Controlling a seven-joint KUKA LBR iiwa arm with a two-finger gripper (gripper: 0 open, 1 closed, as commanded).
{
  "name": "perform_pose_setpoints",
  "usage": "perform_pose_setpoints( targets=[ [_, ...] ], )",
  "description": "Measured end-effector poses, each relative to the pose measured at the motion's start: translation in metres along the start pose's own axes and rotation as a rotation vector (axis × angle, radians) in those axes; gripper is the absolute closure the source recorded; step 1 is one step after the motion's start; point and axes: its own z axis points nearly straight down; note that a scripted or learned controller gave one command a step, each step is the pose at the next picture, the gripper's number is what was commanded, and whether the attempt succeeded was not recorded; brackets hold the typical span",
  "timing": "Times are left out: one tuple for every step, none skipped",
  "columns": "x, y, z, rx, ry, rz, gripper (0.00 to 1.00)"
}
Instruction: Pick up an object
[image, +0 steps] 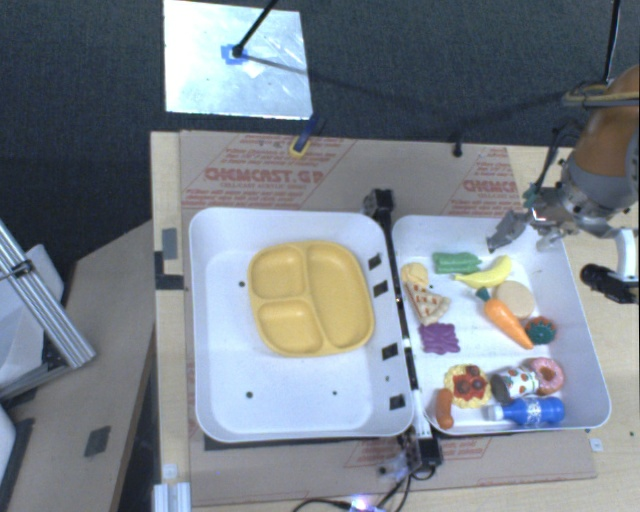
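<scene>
The claw (510, 232) hangs over the far part of the right bin (590, 330), at the end of the grey arm (600, 170) with its orange band; nothing sits between its fingers, though how wide they stand is something I cannot tell from this slant. Taking the banana (487, 272) as the landmark, the claw is just beyond it, above the bin's far wall and apart from every toy. A green vegetable (456, 263) lies touching the banana on its left side. Just in front of the banana lie a carrot (507, 320) and a pale round piece (516, 297), with a small teal and red item (541, 329) beside them. Left of the banana are a pizza slice (429, 301) and, nearer the camera, a purple bunch of grapes (440, 338). Well in front of the banana, along the near wall, sit a pink donut (547, 374), a round red and yellow toy (467, 384) and a blue bottle (530, 411) lying on its side. Far to the banana's left, the left bin (215, 300) holds a yellow divided plate (308, 298). Both bins rest on the table (200, 170).
</scene>
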Motion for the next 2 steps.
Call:
perform_pose_setpoints(
  targets=[
    [0.002, -0.004, 0.045, -0.001, 0.000, 0.003, 0.00],
    [0.001, -0.002, 0.076, -0.006, -0.002, 0.000, 0.00]
  ],
)
